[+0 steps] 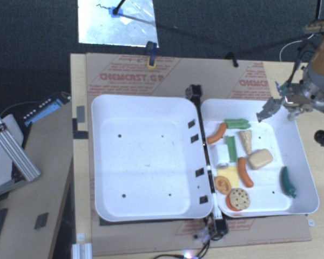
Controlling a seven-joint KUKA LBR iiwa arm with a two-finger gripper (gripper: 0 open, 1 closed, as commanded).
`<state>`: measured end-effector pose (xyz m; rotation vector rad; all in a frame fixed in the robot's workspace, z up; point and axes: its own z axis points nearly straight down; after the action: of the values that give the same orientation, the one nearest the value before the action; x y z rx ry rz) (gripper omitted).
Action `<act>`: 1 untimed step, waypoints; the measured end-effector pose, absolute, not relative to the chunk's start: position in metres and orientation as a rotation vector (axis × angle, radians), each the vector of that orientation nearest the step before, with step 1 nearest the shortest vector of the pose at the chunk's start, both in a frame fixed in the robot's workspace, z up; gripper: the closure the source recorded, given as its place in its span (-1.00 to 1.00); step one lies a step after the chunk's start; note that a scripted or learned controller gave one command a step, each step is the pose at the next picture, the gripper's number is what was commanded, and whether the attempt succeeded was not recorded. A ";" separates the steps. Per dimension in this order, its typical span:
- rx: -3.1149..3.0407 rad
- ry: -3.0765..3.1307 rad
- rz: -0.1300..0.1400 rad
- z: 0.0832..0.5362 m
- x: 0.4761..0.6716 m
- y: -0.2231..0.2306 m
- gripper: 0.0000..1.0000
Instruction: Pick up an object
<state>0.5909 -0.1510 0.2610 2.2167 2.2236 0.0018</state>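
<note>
The right white bin [302,161] holds several toy foods. Among them are an orange sausage [216,133], a green piece [237,123], a beige wedge [245,141], a tan bread roll [260,158], a red sausage [244,172], a cookie [238,199] and a dark green vegetable [287,181]. My gripper [275,114] hangs over the far right part of this bin, up and to the right of the green piece. It stands open with nothing between its fingers and touches none of the foods.
The left white bin [105,144] lies beside the right one, with a black hinge strip [202,155] between them. Both rest on a cardboard sheet [129,74]. A metal frame [11,150] stands at the far left.
</note>
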 end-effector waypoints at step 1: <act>2.225 2.230 -0.006 0.160 0.554 -0.130 -1.00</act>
<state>0.5540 -0.1303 0.1604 2.2245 2.2295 -0.0055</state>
